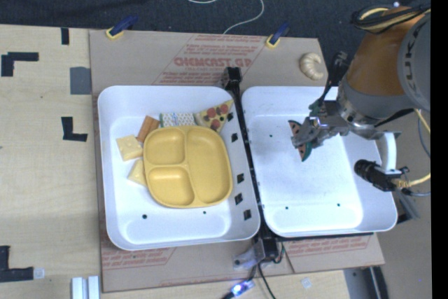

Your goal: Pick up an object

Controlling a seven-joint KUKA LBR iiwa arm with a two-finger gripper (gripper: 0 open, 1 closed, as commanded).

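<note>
End effector (308,134) grips a small dark, multicoloured object (302,139) above right bin (315,213).

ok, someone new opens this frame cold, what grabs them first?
Probably the yellow divided plate filling the middle of the left bin, with a few flat pieces poking out from under its upper and left edges. Next, the grey-and-orange arm reaching in from the right, its pincer over the right bin with a small dark multicoloured object at its tip.

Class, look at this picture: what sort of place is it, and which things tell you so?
Probably a robotics lab bench: a robot arm reaching over two white bins, black marker shapes on the benchtop, and a loose cable behind.
</note>
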